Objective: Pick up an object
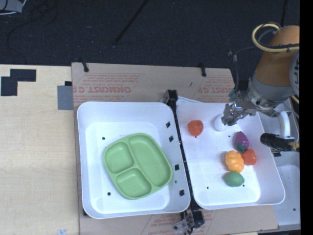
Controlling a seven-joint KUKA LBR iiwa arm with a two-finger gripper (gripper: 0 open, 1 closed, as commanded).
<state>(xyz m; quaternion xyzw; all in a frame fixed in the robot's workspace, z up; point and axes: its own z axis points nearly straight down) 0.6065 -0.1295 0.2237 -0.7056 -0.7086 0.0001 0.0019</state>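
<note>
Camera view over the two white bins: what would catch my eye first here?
Probably the light green three-compartment plastic plate, lying alone in the left shallow white bin. Next, the cluster of small toy foods in the right shallow white bin, orange, purple, red and green, with the grey and orange robot arm hanging over that bin's far right corner.

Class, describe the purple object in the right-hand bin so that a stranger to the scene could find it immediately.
Start at the right bin, the one without the green divided plate. Near its right side lies a cluster of small toy foods. The purple object is the uppermost of that cluster, above the yellow-orange piece and beside a red one; nothing else is purple.
</note>
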